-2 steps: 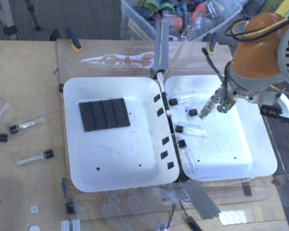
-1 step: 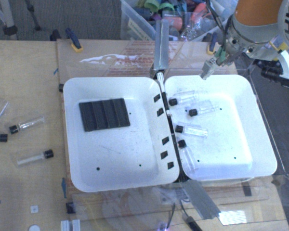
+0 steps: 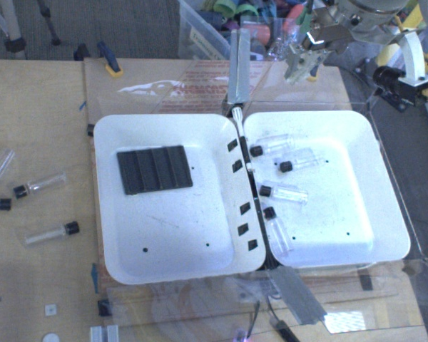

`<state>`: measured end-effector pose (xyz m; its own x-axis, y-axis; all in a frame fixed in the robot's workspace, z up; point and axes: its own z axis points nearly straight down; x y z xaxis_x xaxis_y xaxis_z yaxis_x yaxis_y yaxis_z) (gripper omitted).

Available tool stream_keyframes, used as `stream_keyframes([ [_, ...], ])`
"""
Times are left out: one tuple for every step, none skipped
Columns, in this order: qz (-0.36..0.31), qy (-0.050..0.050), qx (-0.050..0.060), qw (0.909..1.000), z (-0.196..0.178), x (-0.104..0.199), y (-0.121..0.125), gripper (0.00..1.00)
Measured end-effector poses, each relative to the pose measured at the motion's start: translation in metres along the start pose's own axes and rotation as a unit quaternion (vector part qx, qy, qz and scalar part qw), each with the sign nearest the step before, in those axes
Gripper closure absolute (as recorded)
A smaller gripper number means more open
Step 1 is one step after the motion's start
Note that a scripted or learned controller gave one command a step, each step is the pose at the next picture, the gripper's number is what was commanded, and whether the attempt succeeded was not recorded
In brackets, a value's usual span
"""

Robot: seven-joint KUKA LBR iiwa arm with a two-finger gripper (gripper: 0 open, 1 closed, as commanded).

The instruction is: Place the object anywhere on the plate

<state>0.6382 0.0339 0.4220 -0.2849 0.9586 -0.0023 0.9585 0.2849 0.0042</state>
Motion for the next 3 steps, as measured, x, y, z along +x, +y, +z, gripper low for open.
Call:
stream_keyframes([
  [0.033,0.001,0.003,0.9994,0.13,0.11,-0.028,1.0],
  [0.062,0.001,0.004,0.998,0.153,0.196,-0.019,1.0],
  [-0.005,0.001,0.002,1.0,-0.014,0.127,-0.048,1.0],
])
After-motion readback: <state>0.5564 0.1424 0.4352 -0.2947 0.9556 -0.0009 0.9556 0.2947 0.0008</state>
